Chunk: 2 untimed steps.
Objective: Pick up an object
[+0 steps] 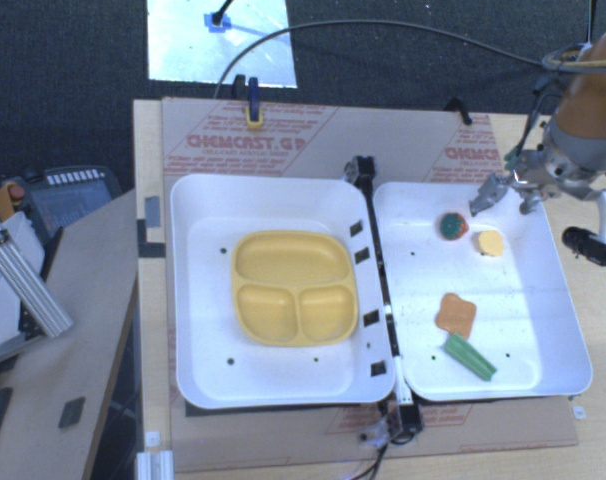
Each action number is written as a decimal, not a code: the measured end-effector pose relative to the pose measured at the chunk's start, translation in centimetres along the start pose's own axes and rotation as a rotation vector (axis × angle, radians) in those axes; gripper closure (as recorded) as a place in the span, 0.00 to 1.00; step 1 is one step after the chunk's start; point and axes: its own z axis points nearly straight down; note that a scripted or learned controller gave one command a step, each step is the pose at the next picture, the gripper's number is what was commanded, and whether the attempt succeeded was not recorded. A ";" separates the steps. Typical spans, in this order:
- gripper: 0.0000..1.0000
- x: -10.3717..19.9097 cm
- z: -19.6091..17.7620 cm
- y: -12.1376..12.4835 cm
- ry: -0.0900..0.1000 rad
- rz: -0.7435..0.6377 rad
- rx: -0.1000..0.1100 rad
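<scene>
The claw (505, 192) hangs over the right bin's (558, 268) far edge with its fingers spread and nothing between them. Just below sit a green-and-red ball (453, 226) and a yellow piece (490, 243). Nearer the front, an orange piece (456, 315) touches a green stick (469, 357), whose long axis runs diagonally toward the front-right. A yellow divided tray (293, 287) fills the left bin (198, 268).

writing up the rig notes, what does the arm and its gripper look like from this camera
The arm enters at the right edge: an orange band with a yellowish ring above it, then a grey wrist section below. The gripper is light grey metal with two short fingers, one showing as a darker grey blade. A thin dark cable arcs across the backdrop toward the arm, and a black fitting sits beside a pale bracket underneath.
</scene>
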 end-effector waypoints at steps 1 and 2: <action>0.00 0.1 6.1 0.0 0.001 -0.001 -0.002; 0.00 0.1 8.3 0.1 -0.001 -0.003 -0.004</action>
